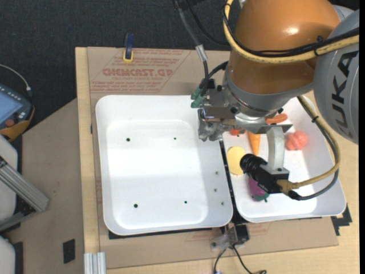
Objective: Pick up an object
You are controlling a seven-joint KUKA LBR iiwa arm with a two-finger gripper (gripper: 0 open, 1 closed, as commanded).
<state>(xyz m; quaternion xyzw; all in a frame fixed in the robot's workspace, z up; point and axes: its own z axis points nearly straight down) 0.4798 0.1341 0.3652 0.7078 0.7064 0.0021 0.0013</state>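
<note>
as hand (210,128) hovers at right bin's (308,203) left rim, its opening impossible to tell, centre over yellow lump (234,160) before descent.

Yellow piece (234,159), orange carrot (254,143), pink lump (296,141) and purple bit (260,192) lie in the right-hand bin (319,209).

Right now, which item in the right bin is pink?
The pink lump, furthest right in view; the orange carrot shape, yellow piece and purple piece lie left of it.
</note>
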